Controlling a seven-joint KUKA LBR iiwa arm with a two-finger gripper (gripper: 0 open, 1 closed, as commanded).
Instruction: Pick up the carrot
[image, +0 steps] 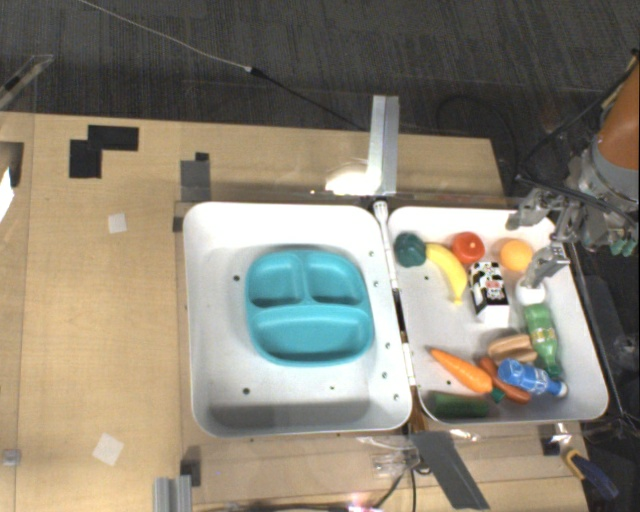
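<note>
Gripper (549, 262) sits over the right bin's (590, 345) far right corner; whether it is open or closed cannot be told, and nothing is seen in its grasp. Just beside it lie an orange (516, 256) and a green bottle (539, 332). Carrot (461, 369) lies near the bin's front, well apart from the gripper. Left bin (210, 330) holds a teal tray (306, 305).
</note>
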